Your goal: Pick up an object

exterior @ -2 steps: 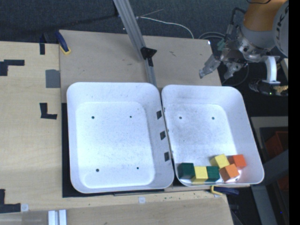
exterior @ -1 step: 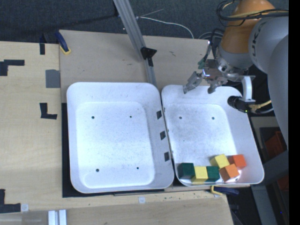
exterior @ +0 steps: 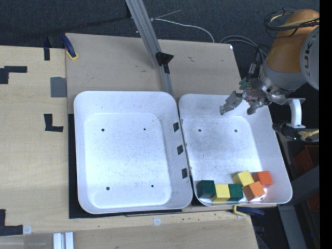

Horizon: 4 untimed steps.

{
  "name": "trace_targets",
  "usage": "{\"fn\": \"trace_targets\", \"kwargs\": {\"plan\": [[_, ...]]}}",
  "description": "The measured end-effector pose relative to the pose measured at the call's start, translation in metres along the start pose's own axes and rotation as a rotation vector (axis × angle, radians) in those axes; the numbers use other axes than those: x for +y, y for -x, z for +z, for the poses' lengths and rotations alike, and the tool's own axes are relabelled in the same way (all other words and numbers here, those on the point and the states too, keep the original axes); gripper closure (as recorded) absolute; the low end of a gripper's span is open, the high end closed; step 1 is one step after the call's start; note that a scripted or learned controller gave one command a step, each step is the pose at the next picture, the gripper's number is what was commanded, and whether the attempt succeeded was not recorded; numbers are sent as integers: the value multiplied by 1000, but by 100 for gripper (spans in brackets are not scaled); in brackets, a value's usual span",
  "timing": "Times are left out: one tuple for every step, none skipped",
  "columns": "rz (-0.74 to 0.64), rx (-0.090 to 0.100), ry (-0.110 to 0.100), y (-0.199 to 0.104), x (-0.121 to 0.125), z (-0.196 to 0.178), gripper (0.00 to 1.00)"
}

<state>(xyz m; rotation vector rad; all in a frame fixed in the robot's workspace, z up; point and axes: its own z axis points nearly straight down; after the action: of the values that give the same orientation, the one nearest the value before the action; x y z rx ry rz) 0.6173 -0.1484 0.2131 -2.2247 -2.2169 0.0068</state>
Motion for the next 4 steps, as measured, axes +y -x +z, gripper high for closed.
{"fn": "trace_targets", "kwargs": {"plan": [[-12, 5, 0, -87, -2, 20, 0], [-2, 3, -3, -90, -95, 22, 0], [3, -2, 2, -1, -109, 10, 0], [-7, 2, 5, -15, -62, 12, 0]]}}
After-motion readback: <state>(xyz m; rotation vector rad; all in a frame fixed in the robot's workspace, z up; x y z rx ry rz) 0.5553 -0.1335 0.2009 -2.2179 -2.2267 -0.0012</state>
